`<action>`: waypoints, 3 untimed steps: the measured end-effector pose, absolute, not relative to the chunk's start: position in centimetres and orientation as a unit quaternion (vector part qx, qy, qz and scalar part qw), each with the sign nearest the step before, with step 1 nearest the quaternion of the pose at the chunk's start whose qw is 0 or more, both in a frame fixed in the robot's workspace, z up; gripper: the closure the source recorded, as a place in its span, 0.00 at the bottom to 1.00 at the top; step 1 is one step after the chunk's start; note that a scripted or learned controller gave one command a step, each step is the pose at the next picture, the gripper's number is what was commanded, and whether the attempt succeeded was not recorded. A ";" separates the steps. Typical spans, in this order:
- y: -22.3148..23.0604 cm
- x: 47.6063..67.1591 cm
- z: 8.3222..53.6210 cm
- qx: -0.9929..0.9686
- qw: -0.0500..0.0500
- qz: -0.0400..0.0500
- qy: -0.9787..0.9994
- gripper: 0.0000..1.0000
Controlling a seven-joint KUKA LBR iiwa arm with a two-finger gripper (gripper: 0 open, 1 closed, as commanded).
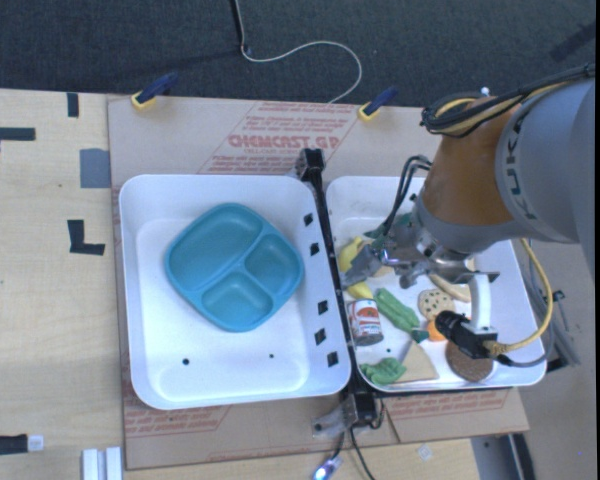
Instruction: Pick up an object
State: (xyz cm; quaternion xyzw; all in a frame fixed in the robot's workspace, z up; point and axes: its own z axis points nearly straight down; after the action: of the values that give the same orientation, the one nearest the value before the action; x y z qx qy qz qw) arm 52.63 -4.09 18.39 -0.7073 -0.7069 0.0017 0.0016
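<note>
The big grey arm (520,168) with the orange band reaches down into the right bin (520,373). Its pincer (412,260) sits low over the pile of small toy foods there, but the arm covers it, so I cannot tell how it is set or if it has anything. Just left of the pincer lies a yellow banana (352,252). Right below the pincer is a long green piece (396,308), and left of that a little can (366,321) with a red label. Below the pincer, near the front wall, are a green leafy bit (383,371), a small orange piece (439,330) and a brown round thing (469,364). Far to the left of the pincer, in the left bin (140,358), a blue plate (234,265) with three parts lies flat. Both bins rest on a brown board (280,138) on the surface (40,298).
</note>
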 end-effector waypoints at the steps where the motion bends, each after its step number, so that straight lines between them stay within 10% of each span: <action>1: -4.0 52.7 19.3 -0.707 0.002 0.001 -0.707 1.00; 2: 3.4 48.2 25.2 -0.704 0.001 -0.001 -0.710 1.00; 3: 11.8 48.3 27.4 -0.703 0.001 -0.001 -0.711 1.00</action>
State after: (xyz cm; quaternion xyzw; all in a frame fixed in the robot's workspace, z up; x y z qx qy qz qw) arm 48.29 11.82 27.42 -0.7028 -0.7114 -0.0010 0.0011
